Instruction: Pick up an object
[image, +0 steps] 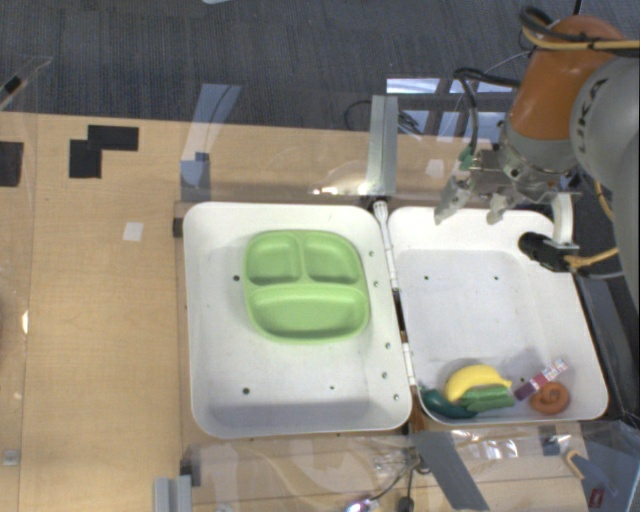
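Objects for picking lie at 6 o'clock in the right bin (470, 290): a yellow banana (476, 379), a green vegetable (478, 400), an orange piece (549, 398). At 12 o'clock, the gripper (470, 210) hovers, fingers spread apart, holding nothing.

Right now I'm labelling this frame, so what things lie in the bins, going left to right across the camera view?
Green three-compartment plastic plate → yellow banana-shaped toy → small orange-brown round object. A dark green item overlaps the banana, so I leave it unplaced.
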